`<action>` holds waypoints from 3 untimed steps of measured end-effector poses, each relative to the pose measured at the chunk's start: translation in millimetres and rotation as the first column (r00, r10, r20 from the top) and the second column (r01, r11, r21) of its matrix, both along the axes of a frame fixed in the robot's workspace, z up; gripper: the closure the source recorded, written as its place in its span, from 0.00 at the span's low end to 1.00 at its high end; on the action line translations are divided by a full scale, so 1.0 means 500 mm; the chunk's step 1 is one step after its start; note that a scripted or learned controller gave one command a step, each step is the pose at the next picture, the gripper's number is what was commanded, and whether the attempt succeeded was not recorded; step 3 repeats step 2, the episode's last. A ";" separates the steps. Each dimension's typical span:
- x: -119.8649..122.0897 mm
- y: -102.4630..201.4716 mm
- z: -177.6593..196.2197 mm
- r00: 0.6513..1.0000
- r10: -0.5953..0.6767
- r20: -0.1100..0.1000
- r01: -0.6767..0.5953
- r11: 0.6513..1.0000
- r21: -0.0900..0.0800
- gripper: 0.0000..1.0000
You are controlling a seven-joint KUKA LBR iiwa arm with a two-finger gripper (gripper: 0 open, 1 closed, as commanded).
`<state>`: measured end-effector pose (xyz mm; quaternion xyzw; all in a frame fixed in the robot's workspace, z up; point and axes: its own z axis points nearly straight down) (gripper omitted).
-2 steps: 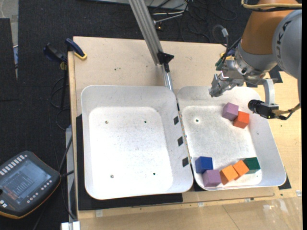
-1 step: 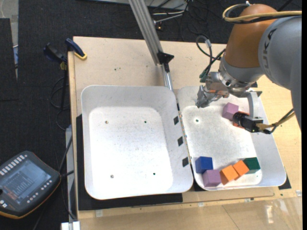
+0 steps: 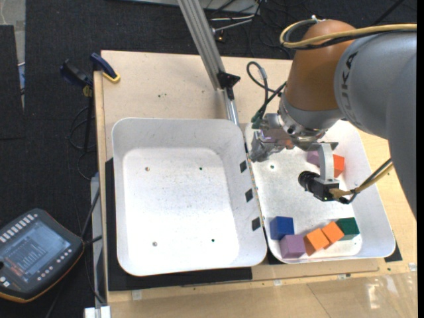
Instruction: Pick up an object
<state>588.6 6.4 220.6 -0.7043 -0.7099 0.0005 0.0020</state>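
Pendant is nearest, off the desk's near-left corner as the camera sees it, screen up. Next come the pick candidates: four blocks in a loose row along the near wall of the right bin. Blue block is at the row's left end. Purple block is just in front of it, touching or nearly so. Orange block is right beside the purple one, and green block is at the right end against the orange. Left bin sits alongside, its rim meeting the right bin's (speckled floor, a few dark dots). Further back, gripper hangs low over the right bin's far-left area, close to the shared rim. Can't tell if it's open or closed, since the wrist blocks the view. Two more pieces lie just right of it, partly under the arm: second orange block and pale purple piece beside it. At the desk's far end, a blue-and-yellow clamp sits on the left corner. A slanted aluminium strut runs down to the bins' far edge.
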 end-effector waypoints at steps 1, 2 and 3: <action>-0.067 0.096 -0.009 1.000 0.000 0.000 0.000 1.000 0.000 1.00; -0.143 0.163 0.016 1.000 -0.001 0.001 0.001 1.000 0.000 1.00; -0.143 0.163 0.016 1.000 -0.001 0.001 0.001 1.000 0.000 1.00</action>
